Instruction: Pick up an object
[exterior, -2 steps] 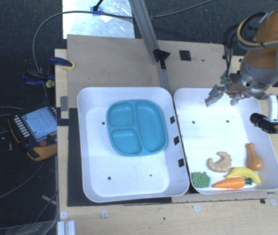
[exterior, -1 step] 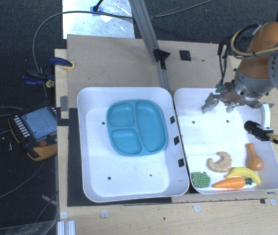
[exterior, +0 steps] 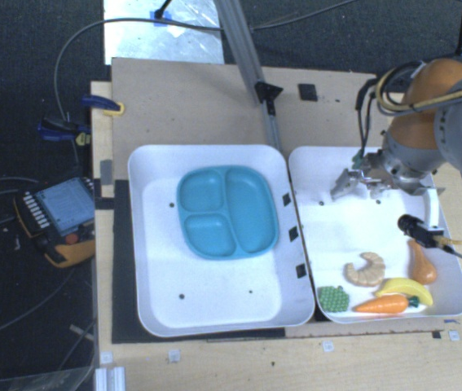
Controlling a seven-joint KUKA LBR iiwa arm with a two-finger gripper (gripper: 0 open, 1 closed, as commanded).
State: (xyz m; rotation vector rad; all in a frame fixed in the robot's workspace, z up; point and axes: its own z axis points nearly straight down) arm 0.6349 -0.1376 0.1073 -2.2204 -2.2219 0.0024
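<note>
My gripper (exterior: 353,190) hovers over the upper part of the right bin (exterior: 320,243), open, with nothing between its fingers. The objects lie well below it in that bin's near right corner. There is a tan croissant (exterior: 367,269), a yellow banana (exterior: 407,289), an orange carrot (exterior: 383,305), a green bunch of grapes (exterior: 333,299) and an orange gourd-shaped piece (exterior: 421,264). The gripper touches none of them.
The left bin (exterior: 157,283) holds a blue divided plate (exterior: 227,211). A grey pole (exterior: 243,39) slants across the bench's back edge. Cables, clamps and a handheld pendant (exterior: 58,210) lie on the floor at the left.
</note>
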